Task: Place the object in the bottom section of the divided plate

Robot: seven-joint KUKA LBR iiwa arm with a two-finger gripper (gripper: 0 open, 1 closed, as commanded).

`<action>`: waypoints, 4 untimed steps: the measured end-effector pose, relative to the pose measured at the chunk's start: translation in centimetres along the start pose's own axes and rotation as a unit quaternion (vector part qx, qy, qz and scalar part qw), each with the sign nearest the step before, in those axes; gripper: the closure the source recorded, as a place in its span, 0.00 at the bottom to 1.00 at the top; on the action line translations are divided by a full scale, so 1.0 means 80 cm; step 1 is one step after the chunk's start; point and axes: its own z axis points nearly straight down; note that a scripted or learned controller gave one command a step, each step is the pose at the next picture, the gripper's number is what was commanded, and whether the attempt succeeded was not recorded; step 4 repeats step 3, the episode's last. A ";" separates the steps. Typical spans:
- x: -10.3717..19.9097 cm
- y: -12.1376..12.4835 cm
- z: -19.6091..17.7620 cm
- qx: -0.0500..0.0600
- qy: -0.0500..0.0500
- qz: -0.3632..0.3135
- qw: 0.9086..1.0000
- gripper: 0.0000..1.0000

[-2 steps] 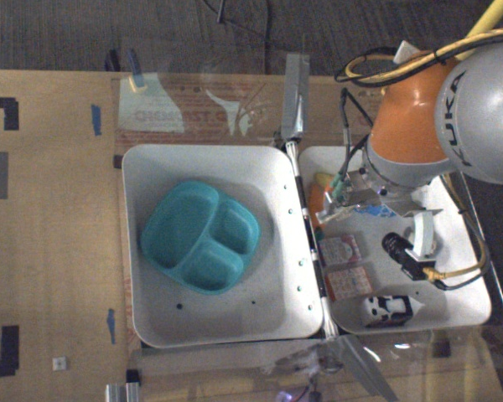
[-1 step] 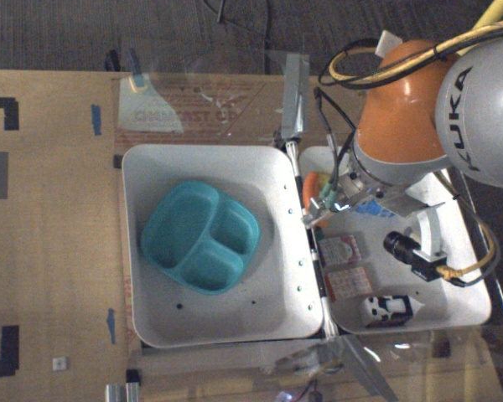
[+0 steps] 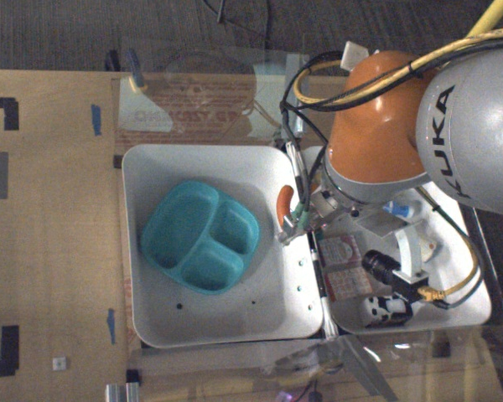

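The arm point(image 3: 386, 115) with its orange band rises closest to the lens, leaning over the seam between the two bins. Under it, the task's thing, a small orange object point(image 3: 283, 201), curved and smooth-looking, sits at the right wall of the left bin point(image 3: 218, 312), just beside the gripper point(image 3: 295, 223). Whether the gripper is clamped on it or merely next to it cannot be told from this angle.

The object is probably light and stiff, perhaps moulded plastic, and its glossy skin could slip. A grip across its narrow middle looks safer than one at a tapered end. It does not seem fragile.

Well to the left of it, the teal divided plate point(image 3: 163, 224) lies tilted on the bin floor with all three sections bare. The bottom section point(image 3: 211, 268) is the smaller one nearest the bin's lower edge.

The right bin point(image 3: 478, 306) holds clutter: a patterned pinkish packet point(image 3: 345, 268), a small black-and-white item point(image 3: 384, 308) and a blue-and-white piece point(image 3: 400, 210), partly hidden by the arm.
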 end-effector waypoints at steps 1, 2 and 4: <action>0.036 0.106 0.044 -0.002 -0.001 0.004 1.000 1.00; 0.136 0.099 0.009 -0.002 0.000 -0.031 1.000 1.00; 0.135 0.099 0.009 -0.002 -0.001 -0.032 0.999 0.00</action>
